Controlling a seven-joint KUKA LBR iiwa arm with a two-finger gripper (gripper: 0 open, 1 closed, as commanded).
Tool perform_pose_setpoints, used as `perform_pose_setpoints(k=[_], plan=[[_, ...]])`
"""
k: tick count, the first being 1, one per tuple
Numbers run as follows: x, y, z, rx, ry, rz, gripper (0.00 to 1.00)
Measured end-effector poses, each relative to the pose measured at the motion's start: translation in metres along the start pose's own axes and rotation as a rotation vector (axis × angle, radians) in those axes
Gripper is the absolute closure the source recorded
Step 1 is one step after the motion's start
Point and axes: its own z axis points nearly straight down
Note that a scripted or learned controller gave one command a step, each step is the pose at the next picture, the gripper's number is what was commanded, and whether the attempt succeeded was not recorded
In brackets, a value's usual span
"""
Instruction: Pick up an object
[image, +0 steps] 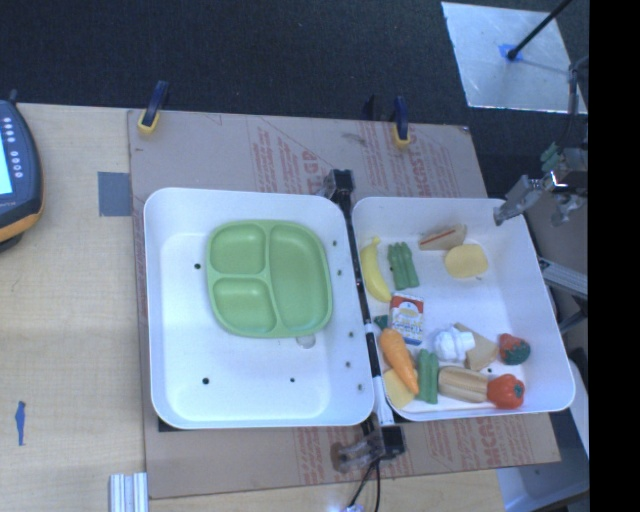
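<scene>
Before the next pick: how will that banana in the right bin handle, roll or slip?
The banana looks like smooth moulded plastic, so probably stiff, light and a bit slippery. Its curve should stop it rolling far; a push would more likely spin it. It lies by the bin wall beside the green beans, so finger room looks tight.

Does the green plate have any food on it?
Empty. The green three-part plastic plate in the left white bin shows bare sections; the toy foods all lie in the right white bin.

gripper (512, 205): grey metal, angular | thin silvery brackets and rods behind it | small green part
</scene>
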Motion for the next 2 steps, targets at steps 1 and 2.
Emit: perform_pose_setpoints(k=[1,2], plan=[[0.098,0.039,0.117,0.009,0.006,-0.01,0.0],[0.09,0.039,0.098,0.002,0.0,-0.004,1.0]])
